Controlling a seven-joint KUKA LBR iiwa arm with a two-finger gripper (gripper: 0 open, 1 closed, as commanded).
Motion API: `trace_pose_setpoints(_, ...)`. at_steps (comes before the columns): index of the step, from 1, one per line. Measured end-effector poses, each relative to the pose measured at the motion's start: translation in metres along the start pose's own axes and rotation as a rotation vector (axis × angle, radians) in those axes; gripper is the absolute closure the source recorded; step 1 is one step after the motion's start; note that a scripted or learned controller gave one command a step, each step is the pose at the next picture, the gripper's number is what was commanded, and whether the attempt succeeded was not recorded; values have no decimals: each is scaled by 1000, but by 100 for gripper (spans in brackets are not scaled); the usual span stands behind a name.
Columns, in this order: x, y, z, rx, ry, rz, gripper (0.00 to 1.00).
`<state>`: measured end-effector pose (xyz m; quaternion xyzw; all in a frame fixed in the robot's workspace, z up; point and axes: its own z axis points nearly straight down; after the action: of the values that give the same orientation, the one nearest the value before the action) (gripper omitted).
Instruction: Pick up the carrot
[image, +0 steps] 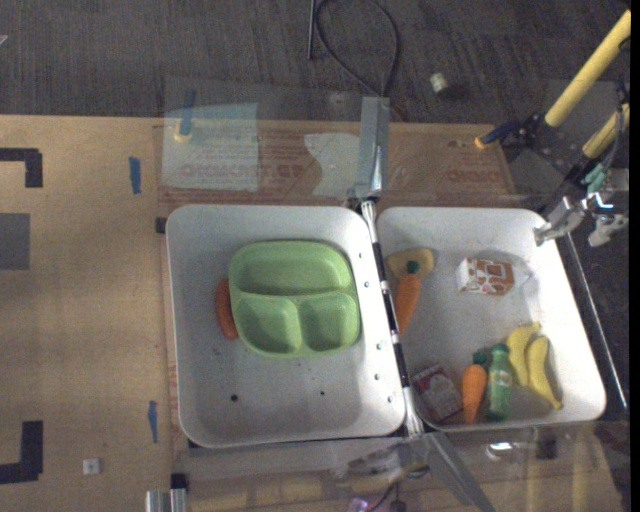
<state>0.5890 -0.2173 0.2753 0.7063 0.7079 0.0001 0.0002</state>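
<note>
a dark carpet (200, 60) lay behind the bench. a black cable (355, 50) looped there. blue tape (135, 175) marked the wooden benchtop (80, 330).

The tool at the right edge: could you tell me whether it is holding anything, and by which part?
Nothing is held. The tool sits above the right bin's far corner, well away from both carrots.

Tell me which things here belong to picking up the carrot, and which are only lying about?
For the job:
two carrots in the right bin, one at the divider, one near the front

Lying about:
green tray
bananas
green bottle
small carton
orange thing beside the tray
</note>
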Motion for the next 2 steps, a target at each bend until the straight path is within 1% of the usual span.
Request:
trace_pose_setpoints(1, 25, -55, 101, 0, 0, 18, 0)
trace_pose_setpoints(2, 77, -109, 158, 2, 2, -261, 0)
